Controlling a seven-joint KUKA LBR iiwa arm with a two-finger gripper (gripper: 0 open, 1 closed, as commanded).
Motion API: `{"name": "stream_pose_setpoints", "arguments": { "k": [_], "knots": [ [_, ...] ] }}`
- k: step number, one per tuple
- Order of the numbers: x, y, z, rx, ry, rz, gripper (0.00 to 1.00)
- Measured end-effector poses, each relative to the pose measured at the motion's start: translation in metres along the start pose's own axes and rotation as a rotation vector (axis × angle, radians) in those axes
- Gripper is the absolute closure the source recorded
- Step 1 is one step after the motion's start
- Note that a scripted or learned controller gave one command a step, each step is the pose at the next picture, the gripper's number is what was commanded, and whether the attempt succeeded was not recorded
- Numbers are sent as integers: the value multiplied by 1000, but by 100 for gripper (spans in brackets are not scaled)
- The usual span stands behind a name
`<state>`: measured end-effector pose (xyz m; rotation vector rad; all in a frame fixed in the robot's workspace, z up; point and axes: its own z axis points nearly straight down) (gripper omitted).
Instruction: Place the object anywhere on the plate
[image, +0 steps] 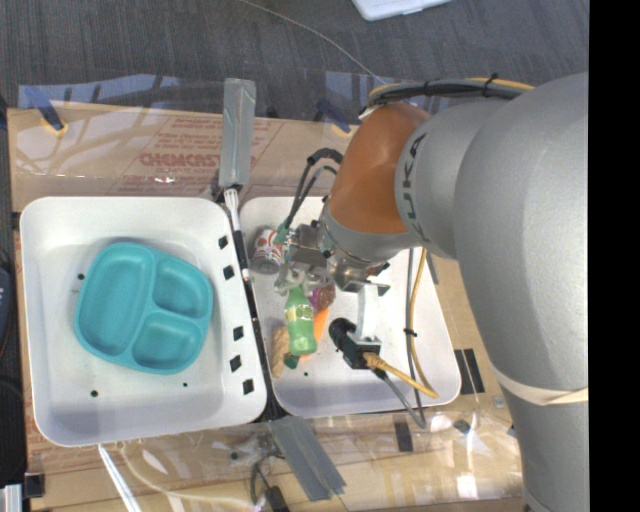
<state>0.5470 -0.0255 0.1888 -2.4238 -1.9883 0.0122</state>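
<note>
- The turquoise plastic plate (145, 308), divided into three compartments, lies in the left shallow white bin (45, 330), and nothing rests on it. By this judgement the placing is not yet done.
- All the loose things lie in the right shallow white bin (440, 372), so the object of the task is among them. Which one is meant cannot be told for sure.
- The claw (303, 262) of the grey arm with the orange band (480, 200) hangs low over the left part of the right bin. It is just above the green plastic bottle (300, 328) and beside the small silver and red can (266, 248).
- The wrist covers the claw from above, so it cannot be told whether it is spread, pressed together, or pinching something. Nothing is seen held in it.
- What is left, as it seems: to take one thing, most likely the bottle, lift it over the wall between the bins, and set it on the plate.
- Count: two bins on the brown cardboard-covered desk (150, 150), one plate, one arm, one claw.
- Count in the right bin: one green bottle, one can, one small orange piece (320, 322) touching the bottle, and one tan oblong piece (280, 348) at the bottle's lower left. A dark reddish bit near the claw is too hidden to name.
</note>
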Motion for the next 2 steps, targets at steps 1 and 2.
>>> {"name": "stream_pose_setpoints", "arguments": {
  "k": [1,2],
  "knots": [
    [72,-4,-2,-6,2,-66,100],
    [70,-3,-2,-7,1,-62,0]
  ]
}}
